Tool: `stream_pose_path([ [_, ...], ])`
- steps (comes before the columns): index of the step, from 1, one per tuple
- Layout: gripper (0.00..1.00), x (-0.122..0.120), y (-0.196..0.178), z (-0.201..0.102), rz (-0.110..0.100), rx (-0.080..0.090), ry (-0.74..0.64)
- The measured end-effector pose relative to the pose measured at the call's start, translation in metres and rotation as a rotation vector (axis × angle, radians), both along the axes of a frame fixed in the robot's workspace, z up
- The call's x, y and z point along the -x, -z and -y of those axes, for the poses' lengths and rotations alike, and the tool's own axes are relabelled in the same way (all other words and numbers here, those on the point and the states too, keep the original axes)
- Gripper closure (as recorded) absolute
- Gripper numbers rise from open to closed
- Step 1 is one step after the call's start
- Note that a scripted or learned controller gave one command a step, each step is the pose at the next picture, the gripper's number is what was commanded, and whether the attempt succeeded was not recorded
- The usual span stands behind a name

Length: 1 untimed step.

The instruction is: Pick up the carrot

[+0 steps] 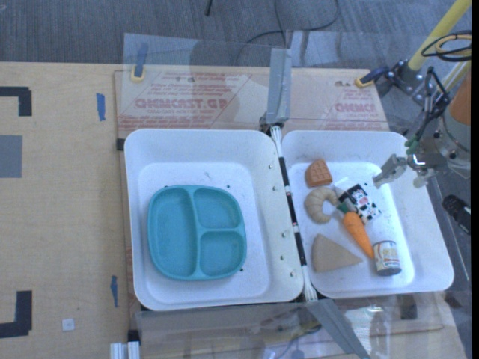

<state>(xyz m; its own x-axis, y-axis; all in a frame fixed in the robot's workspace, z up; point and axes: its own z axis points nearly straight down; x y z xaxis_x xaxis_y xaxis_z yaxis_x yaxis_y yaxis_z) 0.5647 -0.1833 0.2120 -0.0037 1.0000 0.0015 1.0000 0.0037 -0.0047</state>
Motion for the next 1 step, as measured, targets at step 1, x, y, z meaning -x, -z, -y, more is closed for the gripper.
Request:
stream_pose_path([
  [1, 0.00, 0.0510, 0.1249, 0.0028, 0.014, 0.003, -0.145],
])
